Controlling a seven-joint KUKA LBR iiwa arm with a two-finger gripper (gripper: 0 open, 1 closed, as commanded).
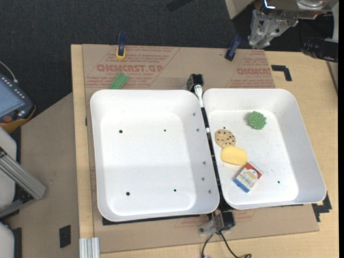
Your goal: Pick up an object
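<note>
The right bin (301,144) holds a green bumpy ball (257,120), a round chocolate-chip cookie (225,138), a yellow lemon-like piece (234,156) and a small red, white and blue box (247,177). My gripper (262,36) hangs high at the top right, beyond the far edge of the right bin and well away from all the objects. Nothing shows between its fingers.
The left bin (107,144) sits beside the right one, with a black divider strip (207,138) between them. Clamps (121,46) hold the cardboard sheet at the back, and a green tag (119,81) lies on it. A blue device (11,98) stands at the far left.
</note>
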